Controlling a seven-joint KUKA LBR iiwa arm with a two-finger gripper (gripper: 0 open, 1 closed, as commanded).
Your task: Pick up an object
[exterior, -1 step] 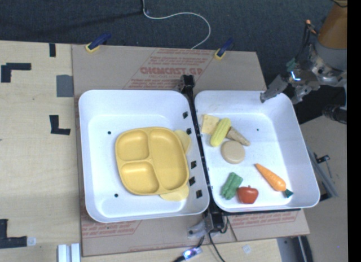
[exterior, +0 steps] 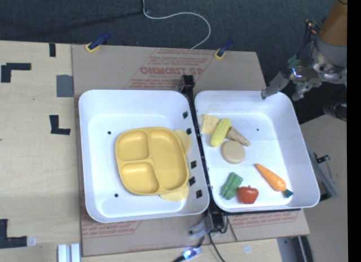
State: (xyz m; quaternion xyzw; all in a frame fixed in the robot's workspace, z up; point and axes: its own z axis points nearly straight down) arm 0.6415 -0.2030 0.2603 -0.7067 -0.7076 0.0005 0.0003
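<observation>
Tomato (exterior: 247, 194), green pepper (exterior: 230, 184) and carrot (exterior: 271, 177) lay at the right bin's (exterior: 294, 124) front edge. My gripper (exterior: 282, 84) hovered over its far right corner, finger state unclear, grasping nothing. I judged the reach unfinished; next came descending onto one item.

We see the arm (exterior: 336, 23) at the upper right of the frame, entering from the right edge. Its orange band sits near the top right corner, with the grey wrist just below it. From the wrist the gripper (exterior: 274, 87) extends leftward and slightly downward, ending in a dark tip in the right part of the frame. Nothing shows between its tips.
</observation>
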